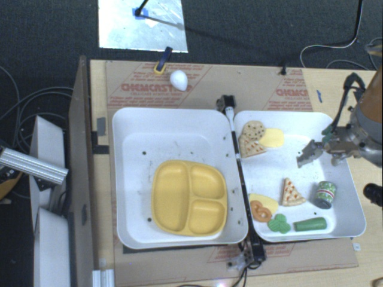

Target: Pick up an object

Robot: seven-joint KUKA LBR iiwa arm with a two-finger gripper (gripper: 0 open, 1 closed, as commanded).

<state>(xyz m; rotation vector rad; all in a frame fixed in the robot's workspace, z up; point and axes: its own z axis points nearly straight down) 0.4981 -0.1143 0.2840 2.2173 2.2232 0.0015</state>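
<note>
The right bin [344,160] holds small toy foods. A brown cookie and waffle wedge [252,139] lie at its far left beside a yellow chip [273,138]. A pizza slice [291,192] and a green can [326,194] sit toward the right front. A pretzel [261,210], a green broccoli piece [278,223] and a green pickle [310,223] line the front wall. My gripper [310,152] hangs over bare bin floor in the right half, behind the pizza slice and the can, and I see nothing in it.
In the left bin [128,160] lies a yellow divided plate [190,197]. A white egg [178,79] and a small yellow and blue item [161,63] rest on the cardboard behind the bins. The arm's grey body [368,124] overhangs the right bin's right edge.
</note>
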